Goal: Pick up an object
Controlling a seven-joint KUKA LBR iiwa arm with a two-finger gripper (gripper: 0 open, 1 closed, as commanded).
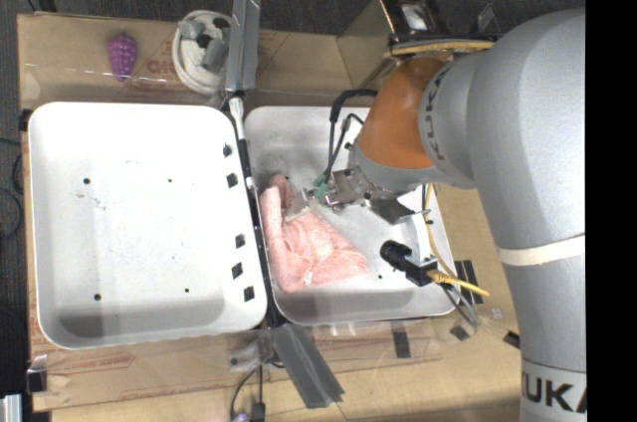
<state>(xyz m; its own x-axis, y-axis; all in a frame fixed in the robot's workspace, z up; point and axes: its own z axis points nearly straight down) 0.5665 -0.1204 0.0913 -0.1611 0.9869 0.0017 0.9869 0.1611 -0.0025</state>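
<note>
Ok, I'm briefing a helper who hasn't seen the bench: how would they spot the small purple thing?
Start at the left bin; look past its far rim to the brown bench surface. The purple object lies near that corner, left of a white cord coil, and is small, knobbly, grape-coloured.

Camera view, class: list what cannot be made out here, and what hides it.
- Gripper: finger state, masked by the wrist above it.
- Right bin: far side, covered by the arm.
- Pink object: its kind, too blurred to tell.
- Purple item: too small to identify.
</note>
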